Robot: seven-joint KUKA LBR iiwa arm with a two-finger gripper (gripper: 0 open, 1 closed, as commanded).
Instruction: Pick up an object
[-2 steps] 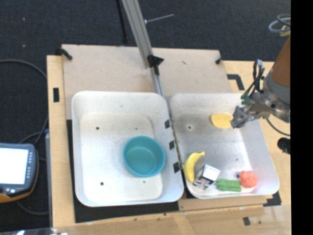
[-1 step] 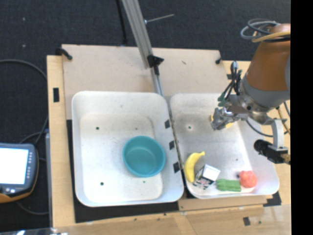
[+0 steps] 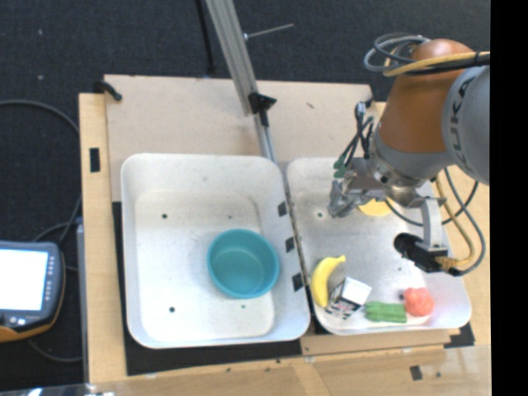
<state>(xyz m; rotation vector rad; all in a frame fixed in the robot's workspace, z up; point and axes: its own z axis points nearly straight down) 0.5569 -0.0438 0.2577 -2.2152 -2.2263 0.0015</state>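
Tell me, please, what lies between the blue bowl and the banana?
In the camera view, the bins' adjoining rims lie between the bowl and the banana: the bowl is in the left bin, the banana in the right.

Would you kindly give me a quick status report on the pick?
Gripper over right bin, nothing visibly held. Banana, white box, green piece, red piece along near edge. Teal bowl in left bin.

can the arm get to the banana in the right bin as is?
Probably yes. The banana lies uncovered near the right bin's left wall, with the gripper above it; the small box beside it may crowd the fingers.
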